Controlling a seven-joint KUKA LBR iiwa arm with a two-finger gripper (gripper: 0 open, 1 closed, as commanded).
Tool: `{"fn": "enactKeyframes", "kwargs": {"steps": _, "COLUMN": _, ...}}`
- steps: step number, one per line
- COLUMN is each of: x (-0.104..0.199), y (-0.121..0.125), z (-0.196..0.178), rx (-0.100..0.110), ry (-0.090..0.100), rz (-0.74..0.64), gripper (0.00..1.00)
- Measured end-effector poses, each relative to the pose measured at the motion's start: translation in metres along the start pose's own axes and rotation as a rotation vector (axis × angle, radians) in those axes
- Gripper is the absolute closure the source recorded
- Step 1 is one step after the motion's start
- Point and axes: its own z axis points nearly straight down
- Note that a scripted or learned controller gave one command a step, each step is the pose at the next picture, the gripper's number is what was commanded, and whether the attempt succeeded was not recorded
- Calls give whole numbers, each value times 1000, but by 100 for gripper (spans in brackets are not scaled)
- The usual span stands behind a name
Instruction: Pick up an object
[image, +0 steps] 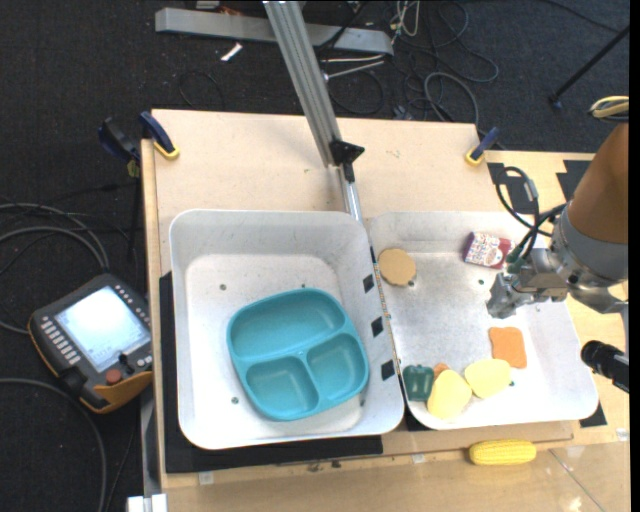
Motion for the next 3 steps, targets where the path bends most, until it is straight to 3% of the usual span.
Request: {"fn": "enactKeyframes", "kwargs": {"steps": 3, "x": 170, "y": 37, "z": -5, "rx": 5, "ry": 1, "rz": -3, "gripper": 100}}
